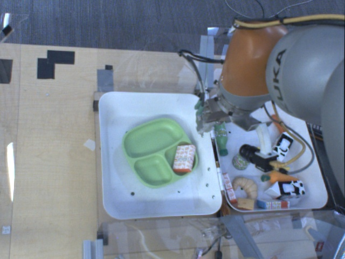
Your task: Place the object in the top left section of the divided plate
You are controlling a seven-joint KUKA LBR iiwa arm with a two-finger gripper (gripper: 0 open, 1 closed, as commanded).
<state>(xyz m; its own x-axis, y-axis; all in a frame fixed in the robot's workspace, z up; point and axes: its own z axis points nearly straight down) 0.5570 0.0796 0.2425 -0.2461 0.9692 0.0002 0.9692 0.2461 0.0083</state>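
- Red-and-white carton (184,158): I take this as the object. It lies in the plate's (139,144) right section, down and to the left of the gripper (208,117), near it but not touching.
- Its long axis runs roughly up and down the view, tilted a little, so it points more or less back towards the gripper.
- Target: the plate's top left section (153,136) is bare. It lies left of the gripper and slightly below, just beyond the carton's upper end, with a low ridge between the two sections.
- Gripper: it hangs over the wall shared by the two bins, at the upper right corner of the left bin (110,161). I cannot tell whether it is open or closed, and I see nothing held in it.
- My judgement: the next move is a short reach down-left to the carton, then a short carry left over the ridge. The grip should cross the carton's narrow width.
- Nearest neighbour: a green bottle (221,136) lies just below the gripper, in the right bin (319,196) against the shared wall. It could be nudged on the descent.
- Farther right and below the gripper: a croissant (248,186) and assorted small items, well clear of the path.
- Overhead, the arm (302,74) hides the right bin's upper part.
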